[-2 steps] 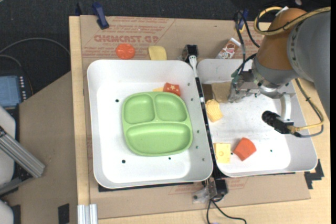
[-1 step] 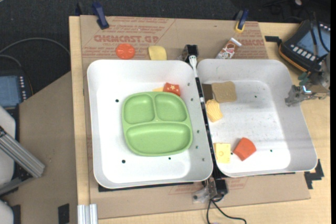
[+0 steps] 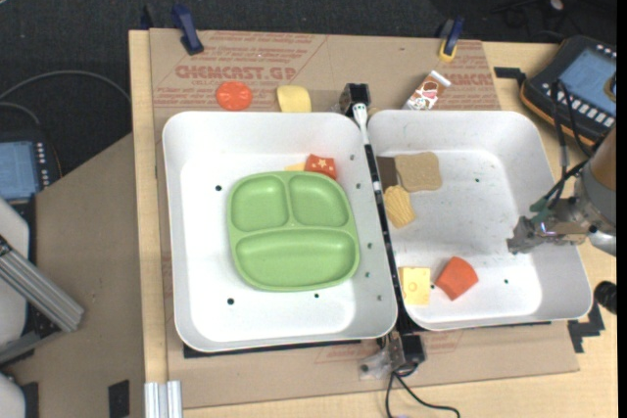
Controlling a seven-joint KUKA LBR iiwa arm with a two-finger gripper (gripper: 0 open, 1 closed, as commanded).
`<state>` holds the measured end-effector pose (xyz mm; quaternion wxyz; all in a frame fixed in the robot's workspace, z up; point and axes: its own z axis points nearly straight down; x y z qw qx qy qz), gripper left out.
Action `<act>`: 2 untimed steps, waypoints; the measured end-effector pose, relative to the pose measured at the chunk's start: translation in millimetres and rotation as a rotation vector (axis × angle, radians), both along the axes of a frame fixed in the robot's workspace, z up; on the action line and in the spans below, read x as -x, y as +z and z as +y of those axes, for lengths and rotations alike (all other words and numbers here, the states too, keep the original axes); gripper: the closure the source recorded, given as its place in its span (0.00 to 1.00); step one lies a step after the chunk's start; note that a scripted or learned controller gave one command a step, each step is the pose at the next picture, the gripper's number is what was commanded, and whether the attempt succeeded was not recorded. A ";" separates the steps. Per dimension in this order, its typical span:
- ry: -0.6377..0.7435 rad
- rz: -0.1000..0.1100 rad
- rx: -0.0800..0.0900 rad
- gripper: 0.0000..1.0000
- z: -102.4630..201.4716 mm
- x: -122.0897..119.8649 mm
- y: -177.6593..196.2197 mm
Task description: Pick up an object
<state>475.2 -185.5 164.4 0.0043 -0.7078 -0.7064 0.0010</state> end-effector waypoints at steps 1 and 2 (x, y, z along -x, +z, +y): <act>0.001 -0.008 0.005 0.00 -2.1 -3.8 0.9; 0.007 -0.004 0.002 0.00 39.0 -49.7 -84.0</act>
